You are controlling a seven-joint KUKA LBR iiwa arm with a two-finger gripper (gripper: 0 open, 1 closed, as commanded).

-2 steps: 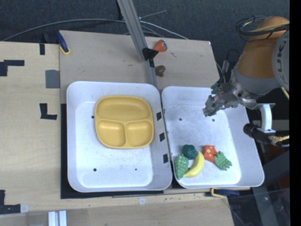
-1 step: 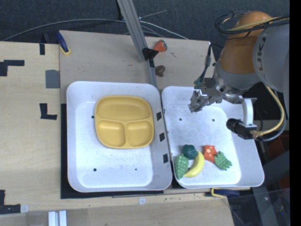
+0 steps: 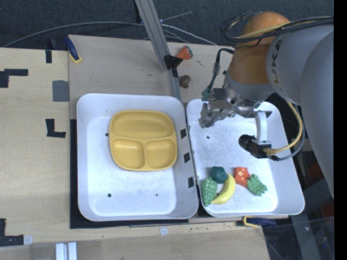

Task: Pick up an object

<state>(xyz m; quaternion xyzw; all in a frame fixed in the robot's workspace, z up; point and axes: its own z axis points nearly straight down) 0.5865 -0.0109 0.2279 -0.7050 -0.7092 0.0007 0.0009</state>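
The gripper (image 3: 207, 119) hangs at the far left of the right bin (image 3: 282, 199), can't tell its state, and the toys sit well apart at the near edge, with the banana (image 3: 226, 191) lying slantwise.

Even, fairly bright light is falling from above, and the two white bins (image 3: 87, 161) are showing almost no glare. Shadows are staying soft and short, lying under the yellow tray (image 3: 143, 140) and beneath the arm (image 3: 303, 75). The picture is looking slightly grainy, with small toys (image 3: 230, 184) reading a little soft.
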